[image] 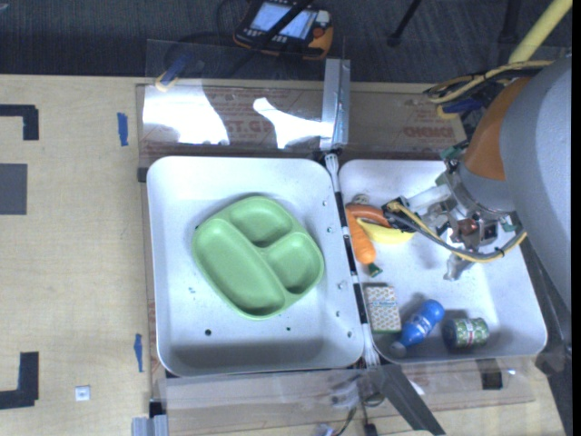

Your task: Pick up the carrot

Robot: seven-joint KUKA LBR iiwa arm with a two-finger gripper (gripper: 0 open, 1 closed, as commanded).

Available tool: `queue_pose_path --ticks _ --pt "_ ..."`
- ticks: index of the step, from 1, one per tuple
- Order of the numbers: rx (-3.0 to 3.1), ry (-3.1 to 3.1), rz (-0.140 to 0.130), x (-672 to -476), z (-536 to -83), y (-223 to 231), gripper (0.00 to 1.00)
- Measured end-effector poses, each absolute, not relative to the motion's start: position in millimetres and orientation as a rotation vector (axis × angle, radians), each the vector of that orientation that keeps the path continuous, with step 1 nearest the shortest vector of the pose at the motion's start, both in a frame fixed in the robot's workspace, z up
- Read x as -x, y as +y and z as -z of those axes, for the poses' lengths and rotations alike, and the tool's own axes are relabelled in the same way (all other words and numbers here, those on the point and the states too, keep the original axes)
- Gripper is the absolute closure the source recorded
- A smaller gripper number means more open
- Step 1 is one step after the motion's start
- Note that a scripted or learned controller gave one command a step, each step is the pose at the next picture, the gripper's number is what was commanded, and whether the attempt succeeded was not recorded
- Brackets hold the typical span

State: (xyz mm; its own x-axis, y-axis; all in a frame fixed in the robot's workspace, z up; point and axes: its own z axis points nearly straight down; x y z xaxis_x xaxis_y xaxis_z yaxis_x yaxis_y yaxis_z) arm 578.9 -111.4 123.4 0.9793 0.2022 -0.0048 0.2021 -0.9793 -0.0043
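The slim orange carrot point(362, 235) lies at the right white bin's point(517, 312) left edge; the grey two-finger gripper point(454, 243) is near it, its opening impossible to tell.

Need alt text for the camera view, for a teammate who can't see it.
The gripper hovers in the right bin, right of the carrot by a banana. A green plate fills the left bin.

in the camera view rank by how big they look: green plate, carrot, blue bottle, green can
1. green plate, by far the largest
2. carrot, long and thin
3. blue bottle
4. green can

The blue bottle and green can look close in size, so their order is unsure.
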Motion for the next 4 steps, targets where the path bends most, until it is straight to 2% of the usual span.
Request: queue_pose_path --ticks 1,2,3,4 --pt "3.124 -0.317 0.001 -662.0 -185 -83 0.00" --pt "3.114 -0.414 0.000 -660.8 -253 -68 0.00" --pt "3.099 -0.504 -0.003 -630.9 -184 32 0.00" --pt "3.126 -0.312 -0.002 -625.4 -184 -45 0.00"
